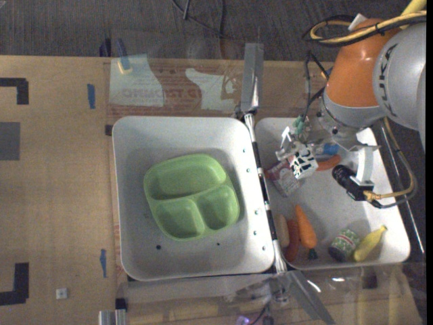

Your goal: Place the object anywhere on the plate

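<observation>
Plate (pixel 191 196), a light green one split into three compartments, lies in the left bin (pixel 128 147), slightly turned. On the arm (pixel 379 66), black letters reading "KUKA" run along the grey casing beside the orange band. Mirrored pale lettering on a clear sheet (pixel 169 87) above the left bin cannot be read. The gripper (pixel 298 156) hangs over the upper left of the right bin (pixel 396 239); whether its jaws are apart or together cannot be told. A carrot (pixel 305 227), a small can (pixel 344 244) and a banana (pixel 370 242) lie near that bin's lower edge.
</observation>
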Action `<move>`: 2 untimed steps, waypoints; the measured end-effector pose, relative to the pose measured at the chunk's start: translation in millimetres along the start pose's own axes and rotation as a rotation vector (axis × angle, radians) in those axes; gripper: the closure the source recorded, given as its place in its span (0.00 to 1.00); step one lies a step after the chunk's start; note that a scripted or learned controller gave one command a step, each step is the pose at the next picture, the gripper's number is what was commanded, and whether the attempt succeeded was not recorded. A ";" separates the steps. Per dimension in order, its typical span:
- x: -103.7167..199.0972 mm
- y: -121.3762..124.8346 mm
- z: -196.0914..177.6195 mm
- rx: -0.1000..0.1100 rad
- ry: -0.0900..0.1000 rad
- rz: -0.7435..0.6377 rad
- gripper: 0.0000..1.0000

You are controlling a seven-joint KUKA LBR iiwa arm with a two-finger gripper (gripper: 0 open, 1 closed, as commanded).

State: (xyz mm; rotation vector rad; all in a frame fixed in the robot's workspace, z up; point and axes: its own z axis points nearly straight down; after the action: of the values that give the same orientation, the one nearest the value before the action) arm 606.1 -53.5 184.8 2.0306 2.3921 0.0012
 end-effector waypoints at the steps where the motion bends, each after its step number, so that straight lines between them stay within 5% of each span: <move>1: 20.3 28.8 -0.1 0.000 0.000 -0.052 1.00; 2: 30.1 40.0 -9.0 -0.001 0.000 -0.215 1.00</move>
State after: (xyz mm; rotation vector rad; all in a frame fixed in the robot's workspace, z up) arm 640.6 -17.3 193.9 1.7615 2.5955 0.0025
